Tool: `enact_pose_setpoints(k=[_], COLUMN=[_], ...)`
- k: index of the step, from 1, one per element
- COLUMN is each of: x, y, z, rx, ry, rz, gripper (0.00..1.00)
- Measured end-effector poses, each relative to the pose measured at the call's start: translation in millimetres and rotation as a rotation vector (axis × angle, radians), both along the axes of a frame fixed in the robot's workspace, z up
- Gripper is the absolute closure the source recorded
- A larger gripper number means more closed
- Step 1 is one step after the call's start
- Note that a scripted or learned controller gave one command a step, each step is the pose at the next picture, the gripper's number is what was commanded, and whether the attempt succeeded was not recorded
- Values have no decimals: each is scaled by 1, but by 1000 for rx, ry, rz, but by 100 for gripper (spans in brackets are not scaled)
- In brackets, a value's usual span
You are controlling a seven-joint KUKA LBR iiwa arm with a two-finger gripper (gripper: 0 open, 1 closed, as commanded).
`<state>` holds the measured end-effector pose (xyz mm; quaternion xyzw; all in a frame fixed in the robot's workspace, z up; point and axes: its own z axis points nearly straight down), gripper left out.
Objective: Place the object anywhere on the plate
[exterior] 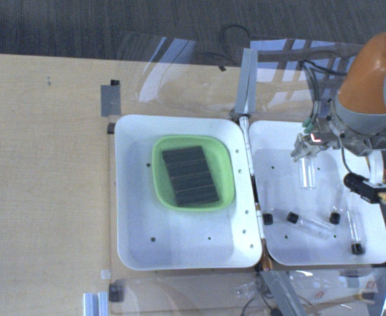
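A green square plate (160,178) lies in the left bin (132,236). On its middle rests a dark grey ridged slab (191,175). Several clear tubes with black caps lie in the right bin (275,245): one (306,175) points away from the camera near the bin's middle, another (311,225) lies flat near the front, and a third (353,228) is at the right. My gripper (309,146) hangs over the back of the right bin, just above the top end of the first tube. Nothing visible is in its grasp.
The grey arm with its orange band (370,78) comes in from the upper right over the right bin. A grey metal post (246,84) stands behind the seam between the bins. Loose black caps (267,218) lie near the right bin's front.
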<state>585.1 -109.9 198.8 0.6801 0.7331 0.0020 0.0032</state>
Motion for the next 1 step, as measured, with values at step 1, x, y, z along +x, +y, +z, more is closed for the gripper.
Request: enact_pose_setpoints(k=[1], x=[-32], y=[80], z=[9], rx=[0], ry=[1], rz=[236], gripper=[100])
